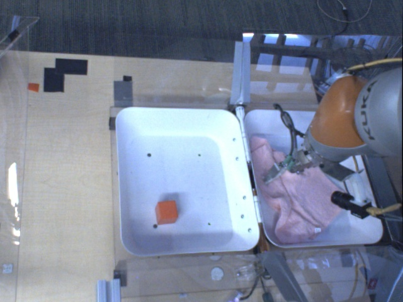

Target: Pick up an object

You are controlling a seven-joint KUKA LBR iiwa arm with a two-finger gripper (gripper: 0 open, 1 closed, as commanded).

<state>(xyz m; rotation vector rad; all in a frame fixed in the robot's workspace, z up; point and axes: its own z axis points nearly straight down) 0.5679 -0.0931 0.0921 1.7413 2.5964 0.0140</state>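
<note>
In the right-hand shallow white plastic bin [373, 231] lies a crumpled pale pink cloth [296, 197] — soft, folded over itself, filling much of the bin floor. The two-finger metal gripper [276, 172] rests down on the cloth's upper folds; whether it is spread or pinching cannot be told. The left white bin [179, 124] holds a small orange cube [167, 212] — no readable writing anywhere.

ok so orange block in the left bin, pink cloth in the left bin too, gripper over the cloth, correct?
Not quite. The camera view shows the pink cloth in the right bin, not the left. The rest stands: the orange block lies in the left bin, and the gripper is over the cloth.
</note>
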